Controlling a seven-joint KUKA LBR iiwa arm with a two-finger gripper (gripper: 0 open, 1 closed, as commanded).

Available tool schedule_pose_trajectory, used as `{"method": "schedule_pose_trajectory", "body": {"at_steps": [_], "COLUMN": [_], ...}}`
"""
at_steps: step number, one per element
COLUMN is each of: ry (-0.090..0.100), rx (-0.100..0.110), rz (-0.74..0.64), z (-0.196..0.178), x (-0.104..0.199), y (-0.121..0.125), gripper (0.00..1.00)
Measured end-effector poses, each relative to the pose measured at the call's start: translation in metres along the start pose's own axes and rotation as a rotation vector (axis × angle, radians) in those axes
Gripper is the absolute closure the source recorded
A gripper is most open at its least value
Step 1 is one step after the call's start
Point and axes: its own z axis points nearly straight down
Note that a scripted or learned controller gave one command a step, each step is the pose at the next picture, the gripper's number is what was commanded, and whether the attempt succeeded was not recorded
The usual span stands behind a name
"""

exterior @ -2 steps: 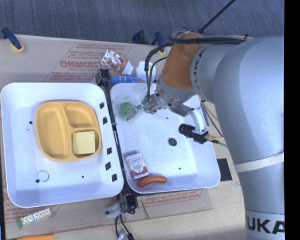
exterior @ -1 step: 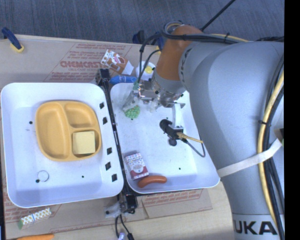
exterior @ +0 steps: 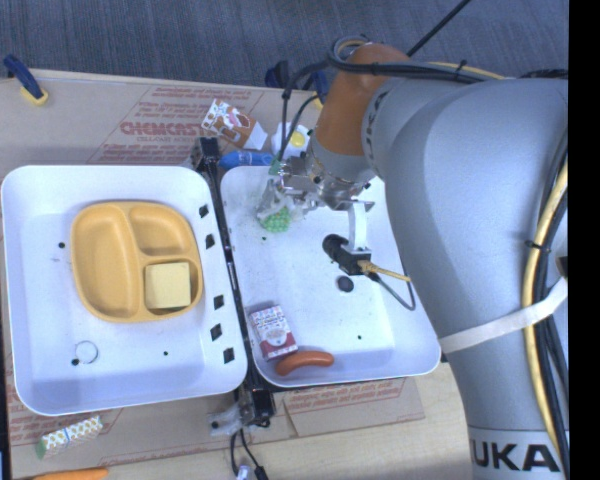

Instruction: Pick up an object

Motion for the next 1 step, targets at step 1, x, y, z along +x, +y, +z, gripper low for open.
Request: {"method": "schedule_pose_trajectory", "body": {"at_steps": [1], "ry": [-0.001], "rx": [-0.002], "rz": [0.111], "z": [-0.0969], "x": [0.0276], "y": [-0.0032], "gripper": [1.00]}}
